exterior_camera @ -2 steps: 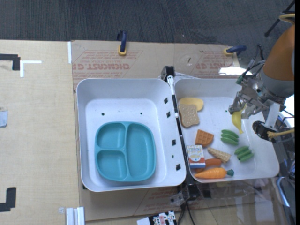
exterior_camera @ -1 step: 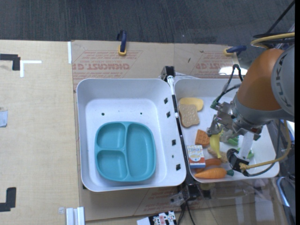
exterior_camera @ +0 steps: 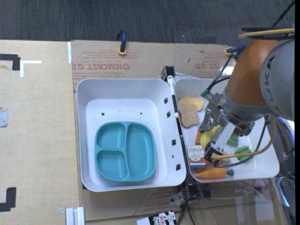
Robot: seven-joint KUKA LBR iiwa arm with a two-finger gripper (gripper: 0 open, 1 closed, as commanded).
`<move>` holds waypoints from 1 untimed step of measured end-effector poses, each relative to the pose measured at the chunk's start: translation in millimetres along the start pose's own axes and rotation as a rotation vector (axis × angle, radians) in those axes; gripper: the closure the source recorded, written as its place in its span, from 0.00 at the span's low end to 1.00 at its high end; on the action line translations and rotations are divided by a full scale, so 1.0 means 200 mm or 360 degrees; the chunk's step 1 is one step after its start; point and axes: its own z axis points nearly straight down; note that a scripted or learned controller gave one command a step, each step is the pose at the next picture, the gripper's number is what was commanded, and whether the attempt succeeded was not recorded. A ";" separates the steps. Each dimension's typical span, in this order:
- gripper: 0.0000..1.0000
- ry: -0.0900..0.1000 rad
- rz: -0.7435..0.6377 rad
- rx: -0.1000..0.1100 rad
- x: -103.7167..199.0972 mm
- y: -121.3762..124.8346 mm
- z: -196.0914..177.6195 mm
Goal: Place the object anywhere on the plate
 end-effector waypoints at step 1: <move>1.00 -0.0002 0.0464 0.0002 0.19 -0.19 0.06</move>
